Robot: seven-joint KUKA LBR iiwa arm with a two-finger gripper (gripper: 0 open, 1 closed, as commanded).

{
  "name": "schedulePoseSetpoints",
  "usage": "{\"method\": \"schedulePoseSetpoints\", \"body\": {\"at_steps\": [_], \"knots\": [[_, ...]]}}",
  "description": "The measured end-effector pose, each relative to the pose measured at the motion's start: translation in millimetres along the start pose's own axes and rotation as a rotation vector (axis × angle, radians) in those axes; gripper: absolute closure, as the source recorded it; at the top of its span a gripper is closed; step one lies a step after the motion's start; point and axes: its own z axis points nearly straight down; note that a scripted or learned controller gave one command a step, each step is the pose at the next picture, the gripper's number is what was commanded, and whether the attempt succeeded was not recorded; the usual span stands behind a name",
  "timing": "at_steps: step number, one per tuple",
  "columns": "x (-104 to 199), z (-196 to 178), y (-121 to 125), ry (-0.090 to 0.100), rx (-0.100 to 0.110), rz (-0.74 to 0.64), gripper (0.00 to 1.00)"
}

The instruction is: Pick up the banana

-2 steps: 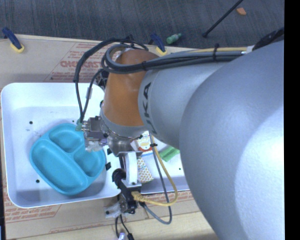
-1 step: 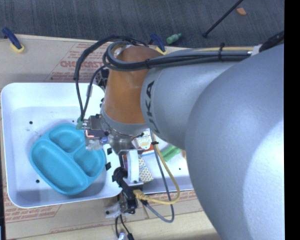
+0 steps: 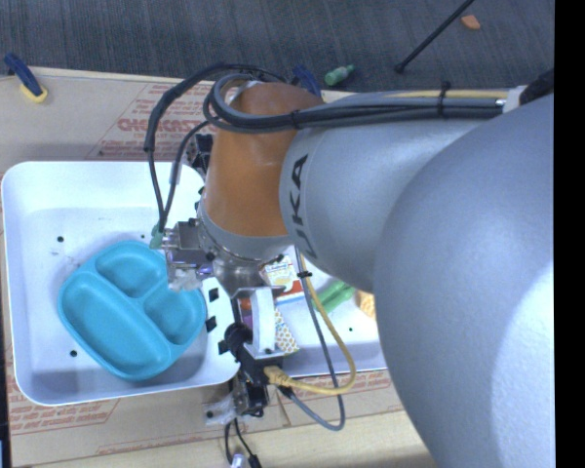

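The grey KUKA arm (image 3: 439, 252) with its orange band (image 3: 249, 174) looms over the bench's two white bins (image 3: 24, 261), its gripper (image 3: 190, 261) beside a blue divided tray (image 3: 127, 305) in the left bin, grip state and banana's whereabouts impossible to tell.

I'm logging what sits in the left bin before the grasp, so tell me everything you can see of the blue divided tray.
The blue divided tray is a light blue, matte piece that looks like moulded plastic, with rounded corners and a raised rim. Three shallow compartments show: one long one along its lower left side and two smaller ones toward the arm. It lies flat on the floor of the left white bin, turned at a slant to the walls, in the lower right part. Its right edge is hidden by the arm's wrist hardware; contact there cannot be judged.
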Motion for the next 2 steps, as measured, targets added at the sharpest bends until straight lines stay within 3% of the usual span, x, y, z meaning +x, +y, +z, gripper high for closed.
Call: {"method": "schedulePoseSetpoints", "body": {"at_steps": [1, 2], "knots": [[-52.2, -14.3, 2.0, -0.001, -0.007, -0.327, 1.00], [-52.0, -14.3, 1.9, -0.001, -0.007, -0.327, 0.00]]}}
